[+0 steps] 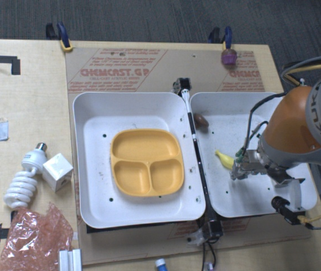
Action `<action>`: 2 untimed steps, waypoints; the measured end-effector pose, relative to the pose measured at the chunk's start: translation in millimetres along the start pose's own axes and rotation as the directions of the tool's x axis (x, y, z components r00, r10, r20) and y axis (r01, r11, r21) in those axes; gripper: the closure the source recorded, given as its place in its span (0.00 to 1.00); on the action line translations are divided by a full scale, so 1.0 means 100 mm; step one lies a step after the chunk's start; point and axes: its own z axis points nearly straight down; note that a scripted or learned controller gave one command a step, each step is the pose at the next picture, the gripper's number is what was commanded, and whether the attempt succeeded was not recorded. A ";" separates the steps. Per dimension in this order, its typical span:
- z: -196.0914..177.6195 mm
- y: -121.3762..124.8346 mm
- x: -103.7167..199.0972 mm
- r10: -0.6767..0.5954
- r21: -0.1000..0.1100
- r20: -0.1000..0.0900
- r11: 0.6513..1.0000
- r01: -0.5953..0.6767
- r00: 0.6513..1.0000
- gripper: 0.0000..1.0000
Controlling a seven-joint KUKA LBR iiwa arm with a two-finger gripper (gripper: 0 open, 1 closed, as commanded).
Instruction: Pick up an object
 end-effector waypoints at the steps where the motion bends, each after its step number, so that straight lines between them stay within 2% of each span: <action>1: 0.00 0.00 0.00 -0.001 0.000 0.000 1.000 0.001 1.000 0.00; 2: 0.10 -0.18 0.06 -0.002 0.001 0.000 1.000 0.002 1.000 0.00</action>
